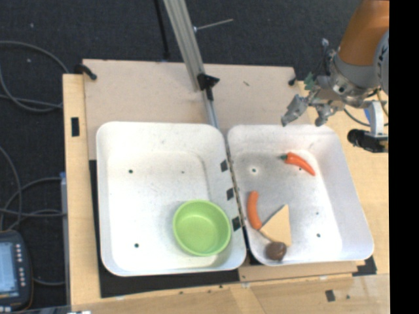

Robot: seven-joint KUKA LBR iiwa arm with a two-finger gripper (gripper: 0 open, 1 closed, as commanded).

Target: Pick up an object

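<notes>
With gripper point(306, 114) at upper right, jaws apart and empty, I expect miss: thin orange carrot point(300, 163) may roll from closing jaws.

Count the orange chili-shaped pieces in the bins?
2, both in the right bin: one chili-shaped piece near its upper middle, the other chili-shaped piece by its left wall, touching the tan wedge. None seen in the left bin.
</notes>
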